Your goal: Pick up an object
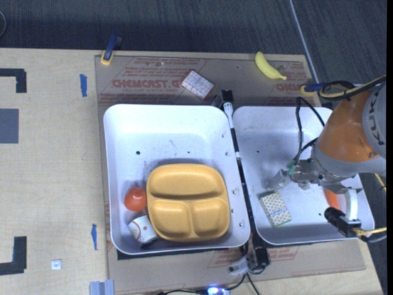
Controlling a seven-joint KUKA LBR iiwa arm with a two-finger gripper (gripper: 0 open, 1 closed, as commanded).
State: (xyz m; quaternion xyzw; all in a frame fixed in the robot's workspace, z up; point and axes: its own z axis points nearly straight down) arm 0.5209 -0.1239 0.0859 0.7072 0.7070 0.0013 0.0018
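One small checkered packet [275, 208] lies flat near the front edge of the right bin [258, 125], just beside the gripper [288, 176] — jaw state I cannot tell. Likely light, thin, pliable (awkward flat) — pinch an edge.

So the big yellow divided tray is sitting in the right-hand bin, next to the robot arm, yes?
Not quite. The camera view shows the yellow divided tray in the left bin, not the right one. The arm reaches over the right bin, which holds a small patterned packet.
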